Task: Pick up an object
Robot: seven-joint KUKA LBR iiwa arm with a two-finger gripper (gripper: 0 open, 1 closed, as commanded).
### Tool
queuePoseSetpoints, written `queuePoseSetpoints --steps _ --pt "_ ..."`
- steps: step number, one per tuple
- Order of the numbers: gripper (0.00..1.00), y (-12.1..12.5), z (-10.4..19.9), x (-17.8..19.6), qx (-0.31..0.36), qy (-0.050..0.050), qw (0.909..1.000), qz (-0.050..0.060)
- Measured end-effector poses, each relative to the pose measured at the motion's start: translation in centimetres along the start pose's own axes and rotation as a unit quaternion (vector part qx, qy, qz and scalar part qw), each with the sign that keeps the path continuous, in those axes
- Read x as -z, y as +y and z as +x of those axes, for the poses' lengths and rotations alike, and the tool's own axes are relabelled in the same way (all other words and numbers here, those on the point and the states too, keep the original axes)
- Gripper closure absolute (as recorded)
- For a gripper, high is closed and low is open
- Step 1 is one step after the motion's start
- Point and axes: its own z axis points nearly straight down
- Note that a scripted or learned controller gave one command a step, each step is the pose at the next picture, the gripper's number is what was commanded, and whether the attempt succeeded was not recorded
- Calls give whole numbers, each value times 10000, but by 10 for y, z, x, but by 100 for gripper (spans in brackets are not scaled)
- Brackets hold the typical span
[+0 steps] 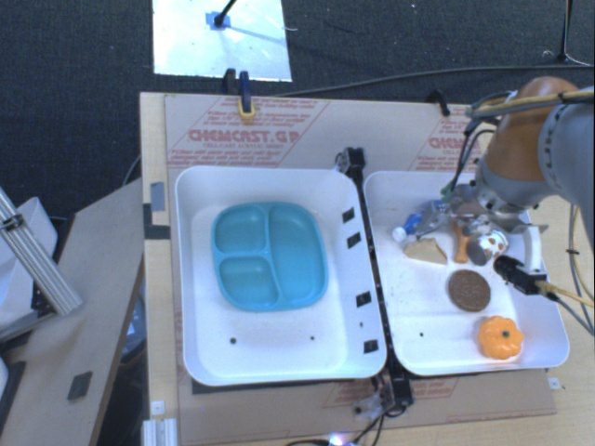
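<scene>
My pincer point(469, 230) is low in the right bin point(409, 342), its tips lost in clutter beside the cheese wedge point(426, 250). Brown disc point(469, 290) and orange pumpkin point(500, 336) lie apart, untouched.

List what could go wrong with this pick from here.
1. The claw sits low in the right bin amid a tight cluster: a tan wedge, an orange stick and a blue-white piece. It may nudge neighbours or grab two.
2. The brown disc lies flat, likely hard to pinch.
3. The cable trails over the bin and might snag the small pumpkin.
</scene>
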Motion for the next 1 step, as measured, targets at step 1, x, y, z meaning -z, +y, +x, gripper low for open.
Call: queuePoseSetpoints --steps 1 --pt "100 1 -1 14 1 -7 10000 -24"
